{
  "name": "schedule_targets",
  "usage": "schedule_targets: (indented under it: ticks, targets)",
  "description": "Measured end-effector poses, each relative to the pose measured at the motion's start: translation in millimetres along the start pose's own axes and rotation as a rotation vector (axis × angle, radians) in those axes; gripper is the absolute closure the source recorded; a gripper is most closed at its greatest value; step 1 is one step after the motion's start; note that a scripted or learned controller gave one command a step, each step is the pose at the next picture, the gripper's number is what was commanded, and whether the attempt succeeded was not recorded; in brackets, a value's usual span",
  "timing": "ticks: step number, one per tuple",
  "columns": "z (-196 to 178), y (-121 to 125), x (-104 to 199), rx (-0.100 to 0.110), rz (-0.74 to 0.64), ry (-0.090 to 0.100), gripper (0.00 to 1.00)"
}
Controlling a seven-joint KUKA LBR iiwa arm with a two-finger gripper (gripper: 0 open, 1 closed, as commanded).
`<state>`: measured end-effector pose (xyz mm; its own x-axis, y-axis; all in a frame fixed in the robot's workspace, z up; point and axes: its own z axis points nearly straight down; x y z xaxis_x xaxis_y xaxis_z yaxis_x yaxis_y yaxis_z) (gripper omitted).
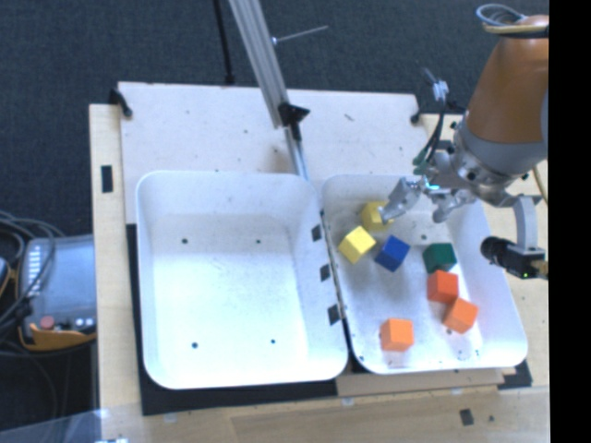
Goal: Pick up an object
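— Upper right of frame: what sits by the gripper (395,206)?
— Small matte yellow cube (372,215), touching one fingertip in the right bin (494,275); whether it's gripped, I cannot tell.
— Others?
— Blue cube (392,252), orange cubes (397,333), blocky and smooth

Single arm (506,90): broad orange band on upper wrist segment, rounded, glossy. Grey metallic collar below band, light grey flange beneath. Thin dark cables along left side of wrist, small teal-green spot near flange. Gripper (417,203): 2 pale grey fingers (401,198), slim, angular. Black cylindrical attachment at right, small green light on it.
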<state>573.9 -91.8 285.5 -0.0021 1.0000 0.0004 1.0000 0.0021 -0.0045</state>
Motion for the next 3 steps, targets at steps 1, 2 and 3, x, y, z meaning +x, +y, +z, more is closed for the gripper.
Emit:
schedule_targets:
  ticks: [1,2,3]
  targets:
    - [-2.5,0.6,-0.5,-0.005,0.003,-0.001,0.0]
    - [59.2,0.7,-7.6,0.001,0.004,-0.001,0.0]
    - [103.1,0.3,-3.4,0.0,0.006,-0.001,0.0]
